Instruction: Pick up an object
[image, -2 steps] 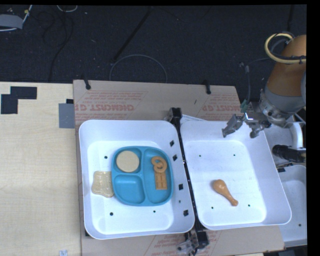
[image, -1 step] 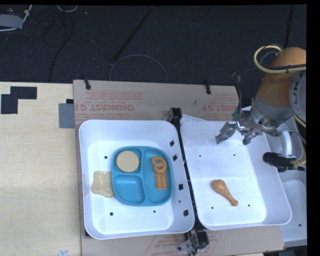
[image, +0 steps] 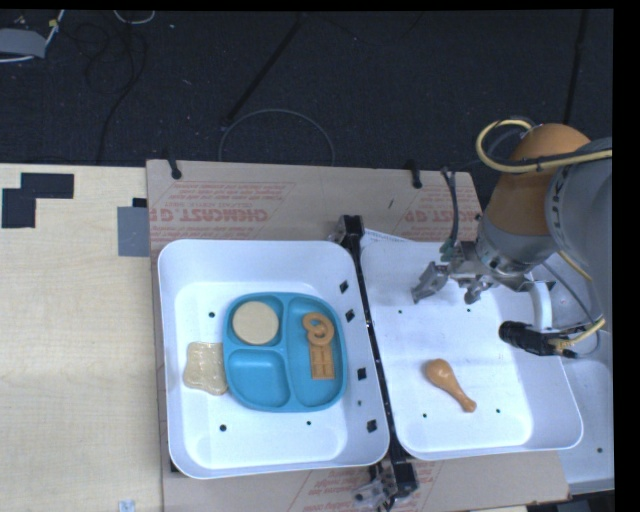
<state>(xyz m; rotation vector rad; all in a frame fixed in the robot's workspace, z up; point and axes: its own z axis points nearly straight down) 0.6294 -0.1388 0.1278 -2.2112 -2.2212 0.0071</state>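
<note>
White right bin (image: 560, 425): arm bent over its far edge, gripper (image: 452, 285) splayed wide, empty; drumstick (image: 449, 384) diagonal, knob end toward the far-left corner.

I see my robot's arm (image: 585, 215), and it is grey with a big round orange band (image: 530, 190) near the wrist. A yellow cable (image: 497, 135) loops over the top. The end effector (image: 452, 284) is grey metal, with thin black wires beside it.

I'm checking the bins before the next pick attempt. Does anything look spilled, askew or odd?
Nothing stands out. The blue tray sits flat in the left bin, a pale piece beside it; the drumstick toy lies in the right bin.
</note>
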